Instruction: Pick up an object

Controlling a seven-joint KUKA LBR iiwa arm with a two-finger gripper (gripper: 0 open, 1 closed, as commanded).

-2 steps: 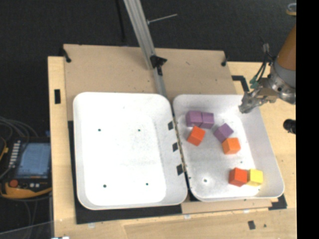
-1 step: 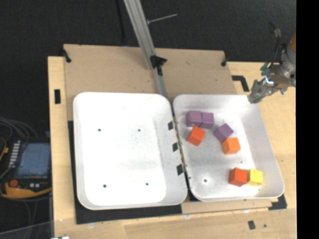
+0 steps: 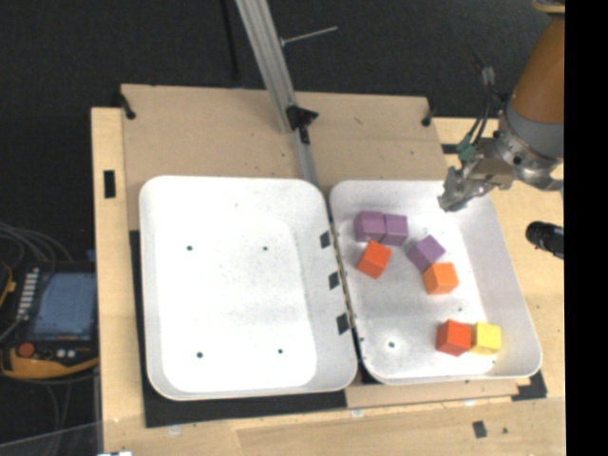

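The right bin (image 3: 503, 255) holds several small cubes. Two purple cubes (image 3: 380, 226) lie side by side near its upper left, with an orange cube (image 3: 373, 258) just below them. Another purple cube (image 3: 426, 251) touches an orange cube (image 3: 441, 277) in the middle. A red-orange cube (image 3: 455, 336) and a yellow cube (image 3: 487, 337) sit together near the front right. My gripper (image 3: 454, 198) hangs over the bin's far right corner, apart from every cube, with nothing seen in it.
The left bin (image 3: 233, 283) lies beside the right one, joined at a clipped seam. A slanted metal pole (image 3: 275, 65) rises behind the bins. A handheld controller with cables (image 3: 52, 316) rests off the bench at the left.
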